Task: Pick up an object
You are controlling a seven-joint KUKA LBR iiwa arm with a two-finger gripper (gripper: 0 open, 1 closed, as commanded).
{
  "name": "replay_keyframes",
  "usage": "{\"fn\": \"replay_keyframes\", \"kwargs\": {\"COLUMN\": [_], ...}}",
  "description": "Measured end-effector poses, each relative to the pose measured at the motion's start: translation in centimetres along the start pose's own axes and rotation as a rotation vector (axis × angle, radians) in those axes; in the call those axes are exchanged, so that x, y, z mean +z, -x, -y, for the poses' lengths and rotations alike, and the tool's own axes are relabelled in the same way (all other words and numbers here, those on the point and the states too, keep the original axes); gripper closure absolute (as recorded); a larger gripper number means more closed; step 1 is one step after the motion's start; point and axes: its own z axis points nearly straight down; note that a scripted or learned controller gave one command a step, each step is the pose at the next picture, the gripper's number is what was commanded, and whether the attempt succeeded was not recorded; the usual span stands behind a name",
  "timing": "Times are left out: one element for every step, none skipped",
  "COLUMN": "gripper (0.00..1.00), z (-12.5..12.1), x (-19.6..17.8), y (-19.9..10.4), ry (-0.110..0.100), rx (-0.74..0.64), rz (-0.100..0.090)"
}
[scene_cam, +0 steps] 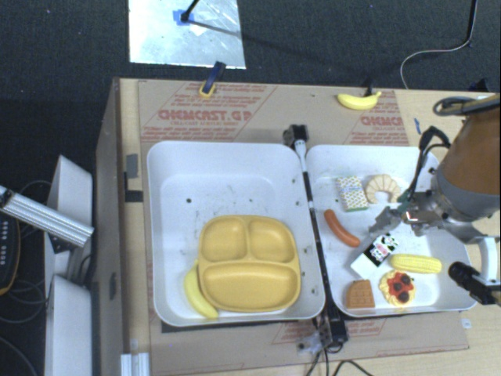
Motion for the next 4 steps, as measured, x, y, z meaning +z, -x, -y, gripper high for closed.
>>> {"fn": "replay_keyframes", "kwargs": {"gripper": [0.0, 0.0, 0.0, 0.0], "z": [-2.0, -4.7, -9.2, -17.2], "x": [8.7, 12.1, 12.1, 12.1], "y": [-2.3, -3.1, -1.6, -2.6], "ry": [0.005, 0.001, 0.001, -0.003], "rx": [0.0, 0.0, -0.001, -0.002], "rz": [0.0, 0.0, 0.0, 0.0]}}
